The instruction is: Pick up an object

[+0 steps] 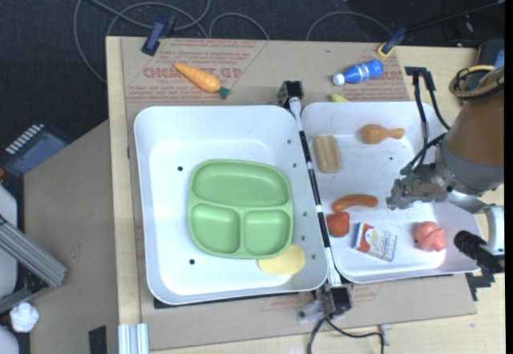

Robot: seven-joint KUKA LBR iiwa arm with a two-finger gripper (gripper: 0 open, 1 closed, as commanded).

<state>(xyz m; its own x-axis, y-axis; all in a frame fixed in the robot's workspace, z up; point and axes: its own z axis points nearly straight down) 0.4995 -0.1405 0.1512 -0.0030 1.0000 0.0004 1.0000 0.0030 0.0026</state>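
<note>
Glossy orange sausage point(354, 203) lies beside the jaws point(398, 198); jaw state unclear

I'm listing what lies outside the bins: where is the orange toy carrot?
The orange toy carrot lies on the brown cardboard just beyond the left white bin, near its far edge, right of a blue clip.

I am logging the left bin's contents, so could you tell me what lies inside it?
The left bin holds a green divided tray and a pale yellow piece at the tray's near corner. Anything under the tray is covered.
</note>
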